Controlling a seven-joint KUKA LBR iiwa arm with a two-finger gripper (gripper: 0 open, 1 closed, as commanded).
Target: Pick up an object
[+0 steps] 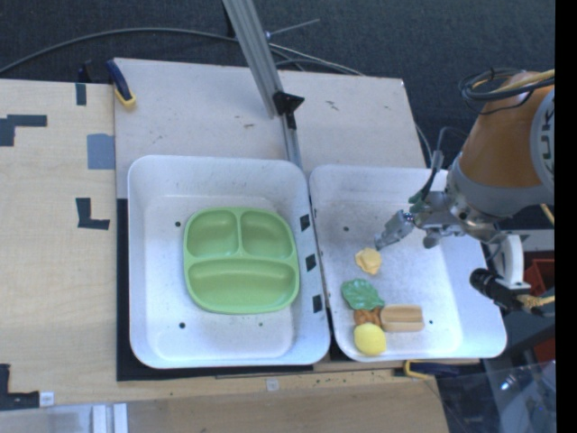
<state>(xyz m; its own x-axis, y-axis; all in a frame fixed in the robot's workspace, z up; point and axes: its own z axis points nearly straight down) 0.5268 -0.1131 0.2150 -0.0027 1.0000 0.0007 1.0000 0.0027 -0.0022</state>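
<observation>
Plate [241, 260] in left bin [144, 242], food pieces [379, 305] right.

**What the view hides**

The arm [505, 152] is cut off by the right edge of the frame. The gripper [395, 233] is blurred, its fingers too indistinct to read. At lower centre-right, the green toy [361, 293] partly covers an orange piece [365, 316] of unclear shape.
</observation>
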